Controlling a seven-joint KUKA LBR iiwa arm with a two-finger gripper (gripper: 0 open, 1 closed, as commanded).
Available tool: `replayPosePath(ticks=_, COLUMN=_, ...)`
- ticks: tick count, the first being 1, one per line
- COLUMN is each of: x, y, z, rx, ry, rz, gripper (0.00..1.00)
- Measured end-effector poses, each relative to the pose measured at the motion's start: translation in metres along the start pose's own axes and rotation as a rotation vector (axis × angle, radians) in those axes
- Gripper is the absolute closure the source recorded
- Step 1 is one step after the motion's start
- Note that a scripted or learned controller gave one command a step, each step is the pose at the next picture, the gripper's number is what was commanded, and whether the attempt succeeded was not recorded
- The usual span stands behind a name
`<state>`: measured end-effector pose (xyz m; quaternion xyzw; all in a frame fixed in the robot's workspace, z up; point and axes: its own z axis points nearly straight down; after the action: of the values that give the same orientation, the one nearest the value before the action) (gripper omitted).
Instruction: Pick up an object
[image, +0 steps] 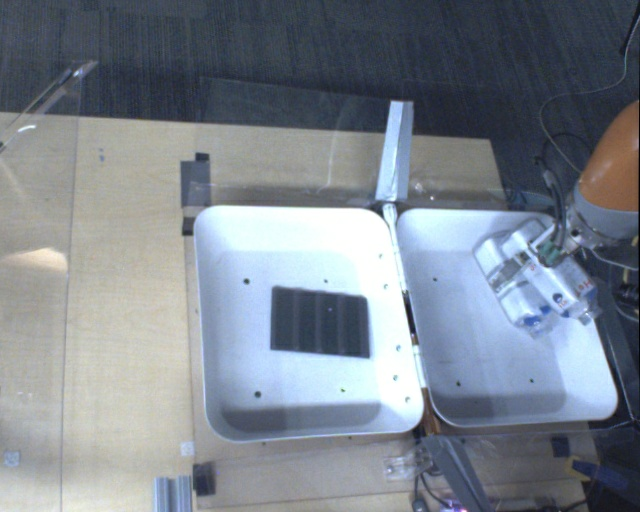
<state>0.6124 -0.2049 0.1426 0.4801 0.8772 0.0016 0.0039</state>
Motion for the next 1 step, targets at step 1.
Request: replayPosePath(ticks=1, x=0.0053, y=-0.0091, z=0.0335, rx=-0.004, ry=-0.006, rz=-0.075, gripper=0.0)
